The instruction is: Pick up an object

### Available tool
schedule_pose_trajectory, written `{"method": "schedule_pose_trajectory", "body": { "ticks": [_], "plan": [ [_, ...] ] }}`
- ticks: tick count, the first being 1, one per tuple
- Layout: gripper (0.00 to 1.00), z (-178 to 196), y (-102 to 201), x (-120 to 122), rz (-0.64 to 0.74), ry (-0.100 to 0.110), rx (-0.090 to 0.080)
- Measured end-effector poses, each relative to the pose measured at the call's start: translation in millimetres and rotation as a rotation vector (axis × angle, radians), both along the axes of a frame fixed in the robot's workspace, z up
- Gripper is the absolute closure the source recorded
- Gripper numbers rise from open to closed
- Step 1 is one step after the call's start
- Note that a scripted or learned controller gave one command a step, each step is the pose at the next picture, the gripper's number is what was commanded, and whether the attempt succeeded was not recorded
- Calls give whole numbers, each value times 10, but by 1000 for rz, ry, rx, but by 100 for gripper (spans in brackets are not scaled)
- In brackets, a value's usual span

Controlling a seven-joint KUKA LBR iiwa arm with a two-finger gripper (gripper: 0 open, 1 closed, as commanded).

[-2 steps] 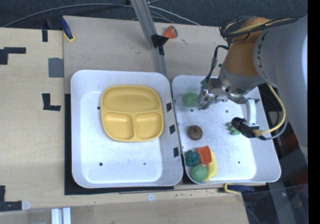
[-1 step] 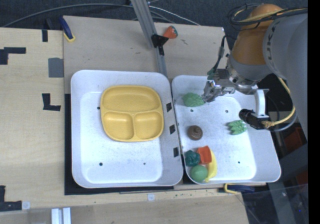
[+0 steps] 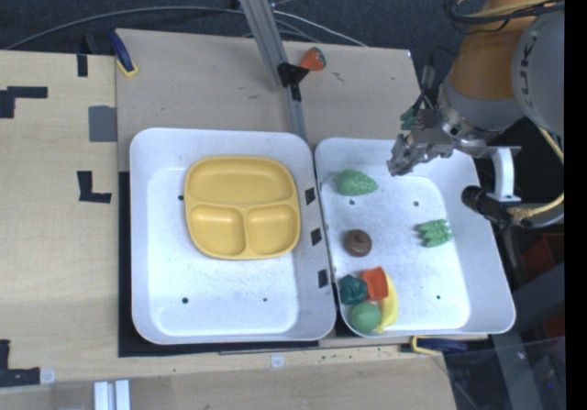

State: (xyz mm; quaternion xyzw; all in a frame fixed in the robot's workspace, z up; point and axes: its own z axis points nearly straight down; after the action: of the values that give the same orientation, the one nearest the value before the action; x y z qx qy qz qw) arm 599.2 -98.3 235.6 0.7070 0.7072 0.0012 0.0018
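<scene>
Over the right bin's (image 3: 459, 307) far edge our tool (image 3: 404, 160) is hanging, reaching in from the right, and we are not carrying anything that we can see. At this slant we cannot tell how it is set. Nothing is picked yet, so we are judging the task barely begun.

Just beside the tool, a little toward the near side and the left bin (image 3: 156, 298), a pale green lump (image 3: 355, 183) is lying on its own. That looks like the easiest target: it is closest and nothing is crowding it. Further toward the near edge a brown piece (image 3: 357, 240) is sitting alone, and a darker green piece (image 3: 434, 232) is lying apart on the arm's side. Farthest from the tool, a pile is jammed into the near corner: teal (image 3: 352, 289), orange (image 3: 376, 283), yellow (image 3: 390, 309) and a green ball (image 3: 365, 315), touching one another and the wall, which would be making a clean grab hard.

Well beyond, in the left bin, a yellow tray (image 3: 243, 206) is resting flat.
</scene>
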Motion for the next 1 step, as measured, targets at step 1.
{"method": "schedule_pose_trajectory", "body": {
  "ticks": [1],
  "plan": [
    [100,-62,476,63,5,5,2]
  ]
}}
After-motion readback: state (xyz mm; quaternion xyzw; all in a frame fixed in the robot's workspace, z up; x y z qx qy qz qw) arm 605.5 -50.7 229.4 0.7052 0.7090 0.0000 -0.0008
